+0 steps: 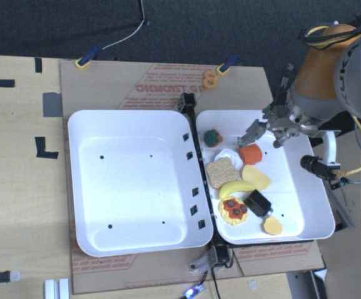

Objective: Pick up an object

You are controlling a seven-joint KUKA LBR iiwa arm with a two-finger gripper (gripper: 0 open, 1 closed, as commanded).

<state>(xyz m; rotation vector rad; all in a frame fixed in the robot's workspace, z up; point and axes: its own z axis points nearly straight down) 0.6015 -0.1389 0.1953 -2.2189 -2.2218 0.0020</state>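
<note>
The right bin (305, 223) holds several toy foods: a green-and-red piece (212, 137), an orange-red piece (251, 154), a slice of bread (222, 172), a banana (235, 189), a pale yellow piece (257, 178), a small pizza (233, 210), a black block (257, 202) and a yellow piece (272, 227). My gripper (267, 135) hangs over the bin's far right part, just above and right of the orange-red piece. Its two fingers are spread apart with nothing between them.
The left bin (90, 229) sits beside the right one, with a black divider clamp (187, 103) at the far end between them. An orange clip (210, 79) lies on the cardboard behind the bins. The arm (323, 73) enters from the right.
</note>
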